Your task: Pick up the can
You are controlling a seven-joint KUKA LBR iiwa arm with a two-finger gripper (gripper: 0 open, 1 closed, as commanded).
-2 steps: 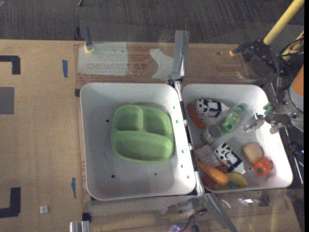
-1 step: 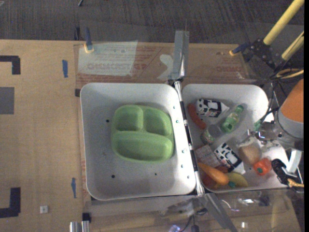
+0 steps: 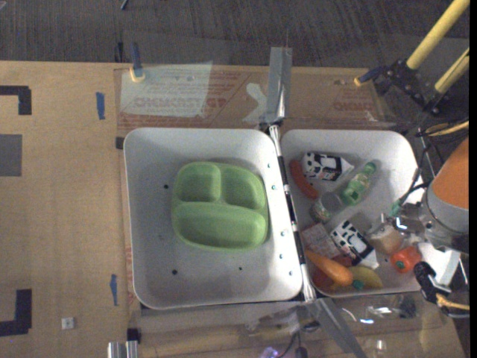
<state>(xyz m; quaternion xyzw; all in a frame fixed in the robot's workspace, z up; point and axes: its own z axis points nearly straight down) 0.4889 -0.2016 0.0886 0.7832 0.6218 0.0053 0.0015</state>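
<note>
1. The gripper (image 3: 397,227) hangs low over the right bin (image 3: 406,146), at the side nearest the arm (image 3: 456,189). From where I stand I cannot tell whether it is open or closed, and I see nothing held in it.
2. The can (image 3: 322,210) looks to be the small grey round thing well beyond the gripper, close to the wall the two bins share. It is dim and partly hidden, so I am not certain of it.
3. A cow-patterned carton (image 3: 350,242) lies between the gripper and the can. If the gripper sweeps low straight across, it would likely hit the carton first and push it into the can.
4. A beige lump (image 3: 385,239) and a red-orange ball (image 3: 407,260) sit just beside the gripper. If it closes where it is now, it would likely grab one of those instead.
5. The can is boxed in. A green bottle (image 3: 358,183) lies on the gripper's side of it, a red piece (image 3: 301,179) lies beyond it against the wall, and a pink card (image 3: 316,237) lies next to it. There seems to be little room to come down around it, so the gripper could land on a neighbour or on the bin wall.
6. If the can lies on its side, its round body may roll or slip out as the gripper closes.
7. The left bin (image 3: 149,200), farther out still, holds a green divided plate (image 3: 220,205) and plays no part here.
</note>
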